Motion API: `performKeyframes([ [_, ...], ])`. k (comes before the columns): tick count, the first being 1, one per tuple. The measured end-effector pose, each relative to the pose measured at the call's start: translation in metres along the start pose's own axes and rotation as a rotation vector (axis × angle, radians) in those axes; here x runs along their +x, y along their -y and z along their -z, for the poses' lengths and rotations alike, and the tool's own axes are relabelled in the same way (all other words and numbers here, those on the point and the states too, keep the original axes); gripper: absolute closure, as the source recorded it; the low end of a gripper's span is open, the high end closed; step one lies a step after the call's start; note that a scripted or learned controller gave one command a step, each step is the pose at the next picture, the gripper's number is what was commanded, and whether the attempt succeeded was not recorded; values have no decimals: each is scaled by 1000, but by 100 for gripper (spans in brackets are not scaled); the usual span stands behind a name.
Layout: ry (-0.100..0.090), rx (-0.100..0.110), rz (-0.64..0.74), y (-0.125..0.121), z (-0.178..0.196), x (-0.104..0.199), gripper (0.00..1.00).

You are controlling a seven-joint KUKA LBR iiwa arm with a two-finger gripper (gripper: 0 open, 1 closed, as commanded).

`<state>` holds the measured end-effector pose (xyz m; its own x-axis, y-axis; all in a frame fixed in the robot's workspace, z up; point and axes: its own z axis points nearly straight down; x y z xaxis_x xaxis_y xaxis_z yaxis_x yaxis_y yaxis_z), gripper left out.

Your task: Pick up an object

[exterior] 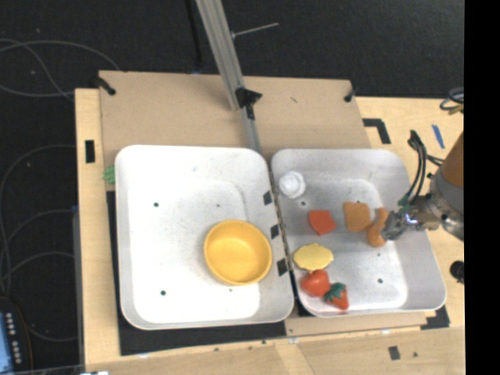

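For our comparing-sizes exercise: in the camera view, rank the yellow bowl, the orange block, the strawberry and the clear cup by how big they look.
1. yellow bowl, by far the largest
2. orange block
3 and 4. clear cup and strawberry look about alike, so no ranking between them

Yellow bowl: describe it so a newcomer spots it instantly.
Two white bins sit side by side; look in the left bin. The yellow bowl sits near its lower right corner, open side up. It is the lone item there, larger and rounder than the small toys in the right bin.
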<state>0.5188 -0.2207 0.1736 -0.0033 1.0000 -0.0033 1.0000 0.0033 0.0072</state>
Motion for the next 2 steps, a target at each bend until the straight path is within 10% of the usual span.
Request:
performKeyframes([
  [2,-4,3,4,-6,59,46,100],
])
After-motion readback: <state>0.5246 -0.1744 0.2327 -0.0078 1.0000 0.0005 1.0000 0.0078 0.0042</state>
